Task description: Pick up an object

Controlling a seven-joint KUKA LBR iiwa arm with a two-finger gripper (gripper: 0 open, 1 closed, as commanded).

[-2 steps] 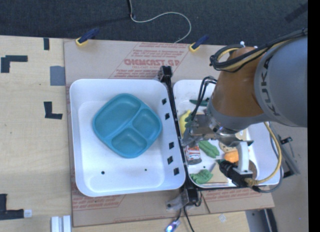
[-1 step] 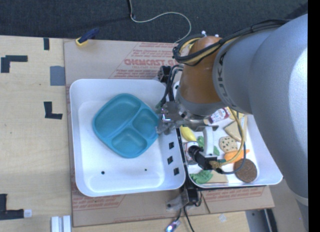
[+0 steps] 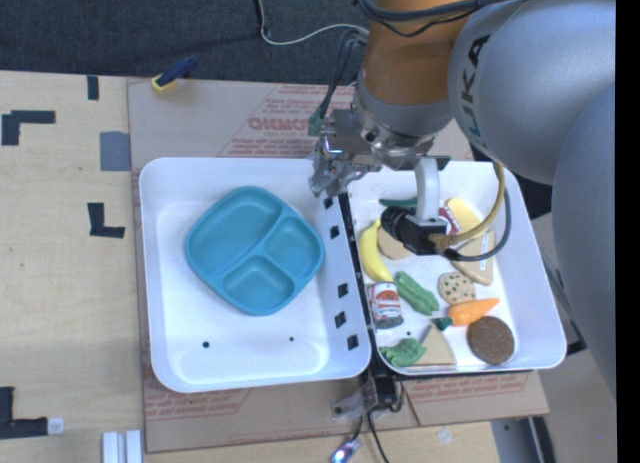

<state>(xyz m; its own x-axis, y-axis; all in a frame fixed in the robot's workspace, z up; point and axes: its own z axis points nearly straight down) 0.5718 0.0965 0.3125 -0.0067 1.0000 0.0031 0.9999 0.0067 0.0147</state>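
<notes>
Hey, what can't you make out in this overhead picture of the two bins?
All in the camera view:
- Right bin, far end: covered by the arm.
- Yellow item by the banana: partly behind the arm; unidentifiable.
- Small can: label too small to read.
- Gripper: dark; any hold unclear.

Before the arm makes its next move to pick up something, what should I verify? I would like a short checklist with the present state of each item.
1. Gripper above a pickable object: not ok. It is over the far end of the dividing wall between the bins.
2. Objects available in the right bin: ok. A banana, a can, a carrot and others lie there.
3. Banana away from the wall: not ok. It lies close along the dividing wall.
4. Carrot apart from its neighbours: cannot tell. Other items lie very near.
5. Blue plate flat in the left bin: ok.
</notes>
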